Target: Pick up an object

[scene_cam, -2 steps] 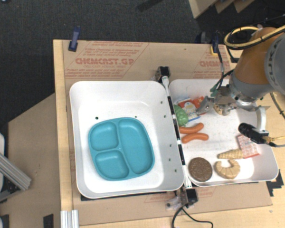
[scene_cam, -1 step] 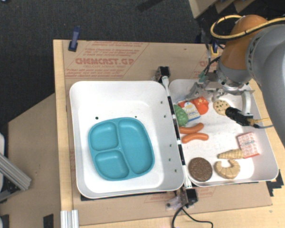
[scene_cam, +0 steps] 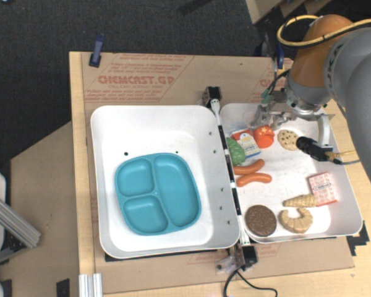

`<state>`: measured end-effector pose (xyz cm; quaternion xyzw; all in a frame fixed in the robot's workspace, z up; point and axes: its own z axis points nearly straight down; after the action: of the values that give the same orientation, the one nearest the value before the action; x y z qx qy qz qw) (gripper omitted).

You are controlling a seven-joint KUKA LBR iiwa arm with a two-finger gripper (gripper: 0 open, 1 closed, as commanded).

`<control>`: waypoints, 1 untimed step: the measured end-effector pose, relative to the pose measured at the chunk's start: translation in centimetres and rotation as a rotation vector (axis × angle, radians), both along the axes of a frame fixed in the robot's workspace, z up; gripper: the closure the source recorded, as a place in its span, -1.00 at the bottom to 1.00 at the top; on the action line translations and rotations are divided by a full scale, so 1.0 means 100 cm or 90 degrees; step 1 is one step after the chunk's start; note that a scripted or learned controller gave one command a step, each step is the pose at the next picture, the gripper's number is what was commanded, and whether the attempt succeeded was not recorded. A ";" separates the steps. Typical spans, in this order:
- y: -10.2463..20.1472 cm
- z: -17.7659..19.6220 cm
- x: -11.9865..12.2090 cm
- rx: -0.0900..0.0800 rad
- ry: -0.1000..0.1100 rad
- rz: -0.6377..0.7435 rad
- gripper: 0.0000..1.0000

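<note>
Up in the right of the frame, the gripper [scene_cam: 266, 117] hangs over the top end of the right bin [scene_cam: 345, 210]. Whether it is wide or narrow cannot be told, and nothing shows in its grasp. A red tomato [scene_cam: 264, 137] lies just below it in the frame, very close to the tip. A cookie [scene_cam: 287, 139] sits just right of the tomato and a small carton [scene_cam: 246, 144] just left. A green piece [scene_cam: 236, 154] lies by the bin's left wall, beside the carton. Two sausages [scene_cam: 252, 172] lie side by side under these, near mid-bin. Toward the lower right are a pink packet [scene_cam: 322, 188], a cone [scene_cam: 302, 200] and a croissant [scene_cam: 297, 220]. A brown patty [scene_cam: 260, 220] sits left of the croissant. The left bin [scene_cam: 105, 122] holds a teal plate [scene_cam: 157, 192] in its lower half.
</note>
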<state>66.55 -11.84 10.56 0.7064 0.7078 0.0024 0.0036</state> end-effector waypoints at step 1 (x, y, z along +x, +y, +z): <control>-0.025 0.050 -0.070 0.002 0.007 -0.004 1.00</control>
<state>59.58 -14.33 15.57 0.7086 0.7056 -0.0005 -0.0017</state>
